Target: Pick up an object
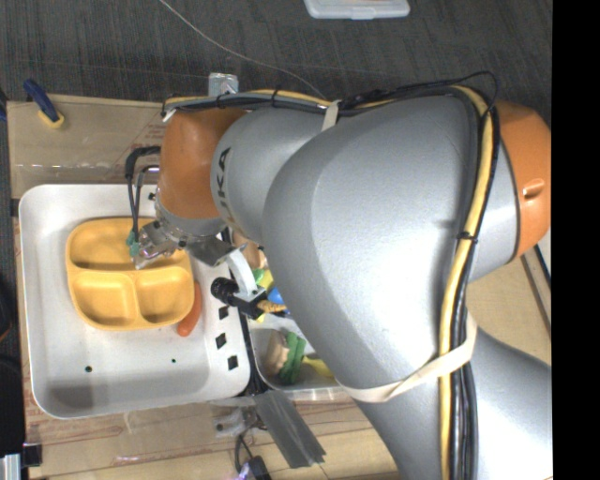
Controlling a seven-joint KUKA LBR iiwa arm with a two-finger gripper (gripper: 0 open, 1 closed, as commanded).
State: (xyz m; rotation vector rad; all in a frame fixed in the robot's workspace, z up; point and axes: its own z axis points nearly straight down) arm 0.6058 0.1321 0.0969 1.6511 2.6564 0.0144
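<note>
A yellow divided tray [122,277] lies in the left white bin [56,375]. An orange-red object [188,324] pokes out beside the tray's lower right corner. My gripper [148,246] hangs over the tray's right rim, under the orange wrist band. In the right bin, mostly hidden by the arm, lie a blue-and-yellow item [269,298], a green object [294,359] and a tan one [277,352].
The big grey arm [375,253] covers most of the right bin and the bench's right side. A blue-and-yellow clamp [42,103] sits on the cardboard at the upper left. A clear plastic container [356,7] lies on the floor at the top.
</note>
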